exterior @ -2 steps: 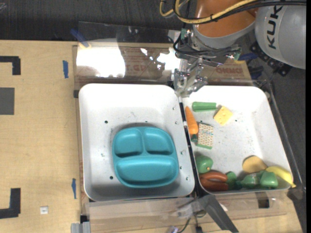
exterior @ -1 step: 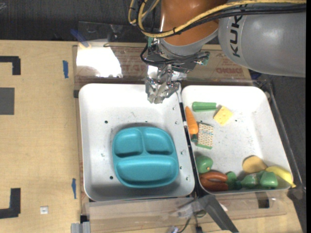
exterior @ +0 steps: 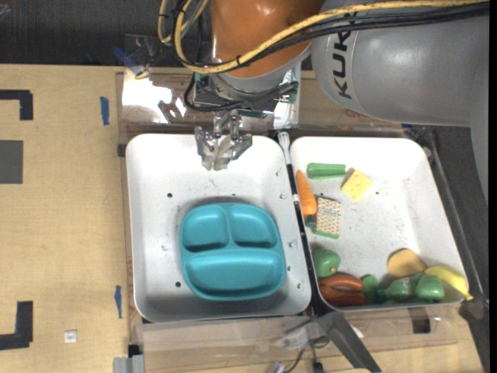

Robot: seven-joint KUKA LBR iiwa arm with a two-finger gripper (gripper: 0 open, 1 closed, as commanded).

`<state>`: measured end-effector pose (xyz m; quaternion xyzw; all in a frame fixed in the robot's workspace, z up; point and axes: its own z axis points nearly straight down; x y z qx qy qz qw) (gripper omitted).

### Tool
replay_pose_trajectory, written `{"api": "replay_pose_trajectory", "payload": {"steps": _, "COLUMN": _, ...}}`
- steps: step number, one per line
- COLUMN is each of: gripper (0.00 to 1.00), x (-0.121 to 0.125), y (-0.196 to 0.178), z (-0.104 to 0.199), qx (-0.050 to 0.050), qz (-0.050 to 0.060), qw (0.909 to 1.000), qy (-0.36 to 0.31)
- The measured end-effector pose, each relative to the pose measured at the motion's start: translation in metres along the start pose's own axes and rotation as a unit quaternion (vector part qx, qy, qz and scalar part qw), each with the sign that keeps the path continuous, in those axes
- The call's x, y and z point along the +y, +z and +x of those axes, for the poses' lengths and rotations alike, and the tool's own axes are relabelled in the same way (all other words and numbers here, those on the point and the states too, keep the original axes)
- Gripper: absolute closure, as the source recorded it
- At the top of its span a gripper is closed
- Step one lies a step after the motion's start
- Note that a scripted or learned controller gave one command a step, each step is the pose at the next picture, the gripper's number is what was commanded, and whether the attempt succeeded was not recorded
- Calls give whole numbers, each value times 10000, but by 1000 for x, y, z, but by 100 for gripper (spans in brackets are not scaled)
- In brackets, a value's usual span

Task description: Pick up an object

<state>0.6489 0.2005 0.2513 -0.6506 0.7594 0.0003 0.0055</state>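
My gripper (exterior: 221, 152) hangs over the far end of the left bin (exterior: 147, 208), its fingers drawn together with nothing between them. Below it in that bin lies a teal divided plate (exterior: 231, 249). The right bin (exterior: 404, 200) holds a green stick-shaped piece (exterior: 326, 169), a yellow wedge (exterior: 356, 185), an orange carrot (exterior: 307, 195) by the dividing wall and a checkered packet (exterior: 329, 217). All of these lie apart from the gripper, to its right.
Along the right bin's near edge sit a green pepper (exterior: 326, 261), a red-brown piece (exterior: 342, 288), several green pieces (exterior: 400, 288), a tan lump (exterior: 404, 263) and a yellow banana (exterior: 449, 280). The arm's orange band (exterior: 256, 14) looms above the bins' far edge.
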Motion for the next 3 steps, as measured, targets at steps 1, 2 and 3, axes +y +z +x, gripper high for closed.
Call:
{"api": "replay_pose_trajectory", "payload": {"steps": 1, "gripper": 100, "x": 91, "y": 10, "z": -7, "qx": 12, "qz": -19, "qw": 9996, "qy": 295}}
{"api": "replay_pose_trajectory", "payload": {"steps": 2, "gripper": 100, "x": 57, "y": 148, "z": 106, "qx": 19, "qz": 8, "qw": 9999, "qy": -164}}
{"api": "replay_pose_trajectory", "payload": {"steps": 3, "gripper": 100, "x": 115, "y": 146, "z": 100, "qx": -57, "qz": 390, "qw": 9910, "qy": -1276}}
